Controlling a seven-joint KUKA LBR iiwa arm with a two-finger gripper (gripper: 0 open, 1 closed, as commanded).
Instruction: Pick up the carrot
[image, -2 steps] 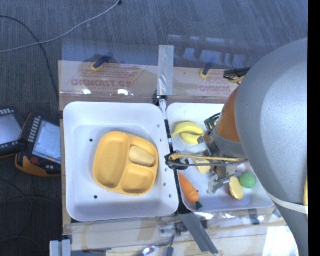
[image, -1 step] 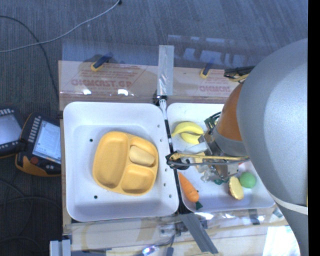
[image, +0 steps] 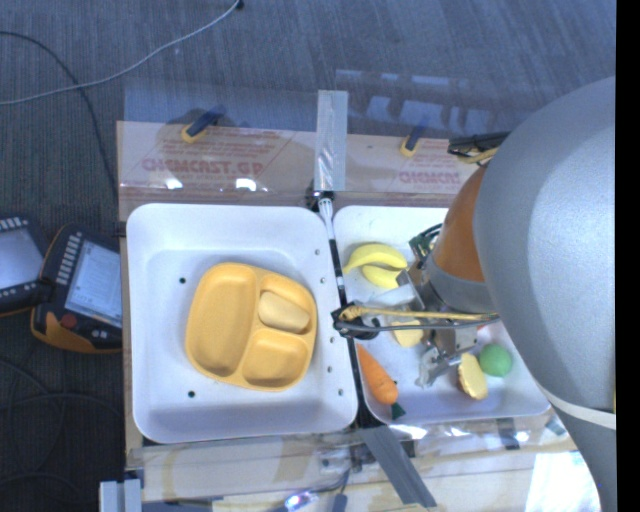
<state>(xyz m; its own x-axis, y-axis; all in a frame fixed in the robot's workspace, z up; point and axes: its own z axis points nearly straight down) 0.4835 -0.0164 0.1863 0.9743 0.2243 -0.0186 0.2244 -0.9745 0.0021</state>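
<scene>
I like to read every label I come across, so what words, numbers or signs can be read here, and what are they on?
"CHEMCAST GP", roughly: faint reddish print on the clear sheet behind the left bin; the letters are blurred, so this reading is unsure.
A second reddish print on the clear sheet behind the right bin: too blurred to read.
The screen of the handheld controller left of the bench: too small to read.

bench (image: 230, 165) bears two white bins (image: 160, 330), side by side.

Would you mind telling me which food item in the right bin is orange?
The carrot, lying at the bin's near-left side with a green tip. The other pieces there are yellow, such as the banana, or green, like the round ball.
</scene>
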